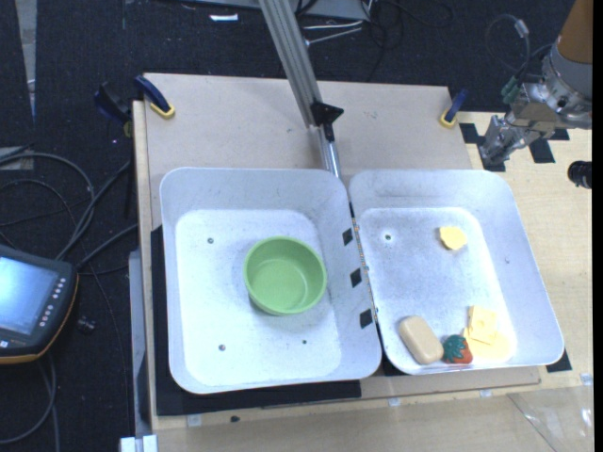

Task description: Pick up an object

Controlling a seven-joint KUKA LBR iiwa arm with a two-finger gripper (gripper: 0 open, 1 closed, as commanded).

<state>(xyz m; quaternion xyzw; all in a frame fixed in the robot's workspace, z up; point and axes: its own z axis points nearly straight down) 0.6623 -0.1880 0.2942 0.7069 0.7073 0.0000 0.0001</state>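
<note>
- I see a pale tabletop (245, 125) on a dark, cable-strewn floor, bearing two white bins.
- Left bin (188, 347): a green bowl (285, 276) sits upright near its centre.
- Right bin (513, 243): a yellow piece (453, 238) upper middle; a tan block (420, 339), a red-green toy (457, 349) and a yellow chunk (486, 331) cluster at the lower edge.
- The end effector (495, 149) hangs at upper right, outside the bins; I cannot tell its finger state.

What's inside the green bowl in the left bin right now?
The green bowl stands upright in the left bin, and its visible inside shows only bare green surface. The near wall hides a thin strip of the bowl's floor, so that part can't be checked.
</note>
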